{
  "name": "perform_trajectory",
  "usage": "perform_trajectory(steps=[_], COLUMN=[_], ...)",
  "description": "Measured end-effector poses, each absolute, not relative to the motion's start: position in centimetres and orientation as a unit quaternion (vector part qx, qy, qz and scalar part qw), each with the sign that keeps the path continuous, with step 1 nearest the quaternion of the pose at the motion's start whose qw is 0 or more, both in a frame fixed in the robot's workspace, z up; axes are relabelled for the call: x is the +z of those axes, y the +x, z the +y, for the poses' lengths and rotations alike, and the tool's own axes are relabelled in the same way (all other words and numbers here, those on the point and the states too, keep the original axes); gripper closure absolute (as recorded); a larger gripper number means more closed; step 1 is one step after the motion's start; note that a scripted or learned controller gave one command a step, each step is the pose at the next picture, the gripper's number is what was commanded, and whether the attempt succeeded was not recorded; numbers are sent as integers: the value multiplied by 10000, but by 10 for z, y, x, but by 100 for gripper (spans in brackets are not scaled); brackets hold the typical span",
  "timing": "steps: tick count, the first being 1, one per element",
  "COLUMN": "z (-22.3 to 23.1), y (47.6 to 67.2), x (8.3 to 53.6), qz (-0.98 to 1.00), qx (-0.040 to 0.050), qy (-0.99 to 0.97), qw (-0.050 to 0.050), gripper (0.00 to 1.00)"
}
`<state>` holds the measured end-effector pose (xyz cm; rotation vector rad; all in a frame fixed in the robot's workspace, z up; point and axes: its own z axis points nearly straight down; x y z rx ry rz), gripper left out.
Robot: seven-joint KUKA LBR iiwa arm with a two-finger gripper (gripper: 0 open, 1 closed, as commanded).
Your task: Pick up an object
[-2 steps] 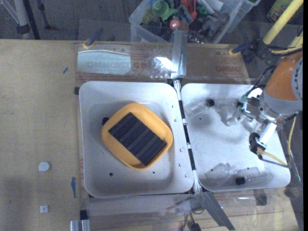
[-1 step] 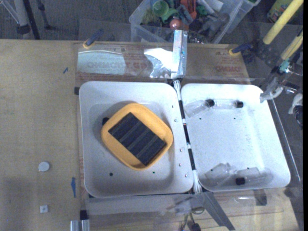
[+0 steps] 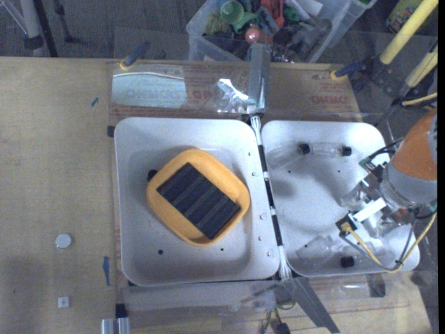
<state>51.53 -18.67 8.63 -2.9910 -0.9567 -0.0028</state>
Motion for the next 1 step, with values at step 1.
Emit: perform_trajectory(steps=[1], z=[-224], y=[479], x=[208], qz=[-2950], qx=[8], qy=[-9555], qw=[4], gripper=[0])
